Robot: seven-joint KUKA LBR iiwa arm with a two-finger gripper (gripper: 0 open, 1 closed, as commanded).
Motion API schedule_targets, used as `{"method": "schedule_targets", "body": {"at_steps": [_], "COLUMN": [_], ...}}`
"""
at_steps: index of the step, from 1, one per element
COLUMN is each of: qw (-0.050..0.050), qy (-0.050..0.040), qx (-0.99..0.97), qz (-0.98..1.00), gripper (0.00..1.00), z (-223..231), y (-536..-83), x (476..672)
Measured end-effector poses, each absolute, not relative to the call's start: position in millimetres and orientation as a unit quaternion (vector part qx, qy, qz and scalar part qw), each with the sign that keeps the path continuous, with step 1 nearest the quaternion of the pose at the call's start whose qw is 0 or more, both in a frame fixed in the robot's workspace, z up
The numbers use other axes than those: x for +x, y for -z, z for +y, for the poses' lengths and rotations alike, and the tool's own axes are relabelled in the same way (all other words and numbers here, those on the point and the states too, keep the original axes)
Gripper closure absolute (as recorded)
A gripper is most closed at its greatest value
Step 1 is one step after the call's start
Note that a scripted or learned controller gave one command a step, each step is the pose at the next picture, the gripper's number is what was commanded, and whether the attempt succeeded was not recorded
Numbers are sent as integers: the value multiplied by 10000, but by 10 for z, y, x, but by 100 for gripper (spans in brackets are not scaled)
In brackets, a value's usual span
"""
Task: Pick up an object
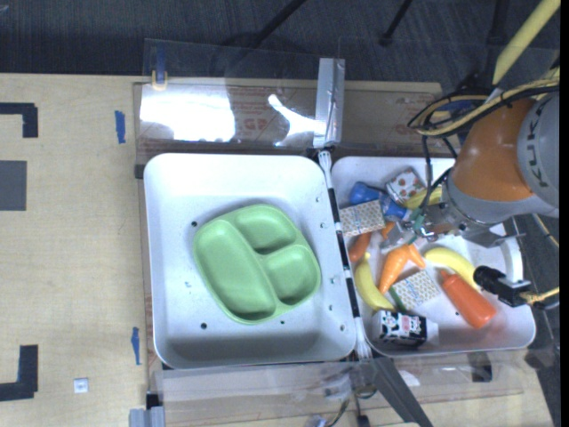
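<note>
Black-and-white carton (404, 327) lies foremost among toy foods; gripper (425, 225) state unclear.

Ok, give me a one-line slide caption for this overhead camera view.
KUKA arm reaches over the cluttered right bin of toy food; green divided plate sits in the left bin.

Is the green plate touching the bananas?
Apart. The camera view shows the green plate in the left bin, the bananas in the right bin.
</note>
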State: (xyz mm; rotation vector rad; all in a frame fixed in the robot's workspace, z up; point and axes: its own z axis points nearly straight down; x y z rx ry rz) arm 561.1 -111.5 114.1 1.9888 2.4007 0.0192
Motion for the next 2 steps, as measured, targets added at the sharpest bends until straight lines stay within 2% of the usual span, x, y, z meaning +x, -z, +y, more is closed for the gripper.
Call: {"method": "schedule_targets", "body": {"at_steps": [1,2], "qw": [22,38], "qy": [-11,-28], "qx": [6227,6237], "qz": [7825,7816], "gripper": [0,100], "z": [-1133,-1135], "y": [-869,-975], "x": [5183,5195]}}
